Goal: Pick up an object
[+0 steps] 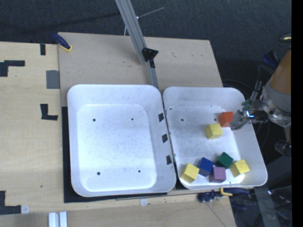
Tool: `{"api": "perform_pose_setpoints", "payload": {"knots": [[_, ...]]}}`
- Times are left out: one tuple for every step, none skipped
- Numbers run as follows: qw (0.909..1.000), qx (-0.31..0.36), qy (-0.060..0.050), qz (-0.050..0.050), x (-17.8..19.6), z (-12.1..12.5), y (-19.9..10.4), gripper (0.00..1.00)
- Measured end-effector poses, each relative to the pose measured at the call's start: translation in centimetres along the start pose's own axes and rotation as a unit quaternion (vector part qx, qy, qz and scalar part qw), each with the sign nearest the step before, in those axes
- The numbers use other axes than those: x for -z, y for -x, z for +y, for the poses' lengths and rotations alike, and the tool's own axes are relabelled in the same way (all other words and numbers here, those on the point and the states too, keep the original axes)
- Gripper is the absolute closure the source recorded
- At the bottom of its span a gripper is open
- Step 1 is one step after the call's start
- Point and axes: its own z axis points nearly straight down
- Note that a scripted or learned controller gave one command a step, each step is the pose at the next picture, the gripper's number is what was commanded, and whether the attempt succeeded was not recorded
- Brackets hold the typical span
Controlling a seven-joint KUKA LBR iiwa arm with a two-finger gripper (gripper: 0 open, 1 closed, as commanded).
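Six blocks sit in the right bin (189, 98): an orange block (226, 118) touching the gripper (239, 120), a yellow block (213, 130) beside it, four clustered below. The finger state is too blurred to tell; the arm (279, 91) is cut off.

The left bin (116, 136) offers an unobstructed floor across its full area. In the right bin (199, 103), the upper left portion of the floor is open. Obstacles there: an orange block (226, 118) and a yellow block (213, 130) at centre right, just beside the gripper (242, 118), and a cluster of five blocks (215, 168) along the lower edge. A slanted metal pole (134, 25) crosses the upper centre of the frame.
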Motion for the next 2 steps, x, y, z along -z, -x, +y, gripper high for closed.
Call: {"api": "perform_pose_setpoints", "payload": {"knots": [[1.0,0.003,-0.002,0.001,-0.3,0.7,-6.1,1.0],[1.0,0.003,-0.002,0.002,0.5,0.1,-11.8,1.0]]}}
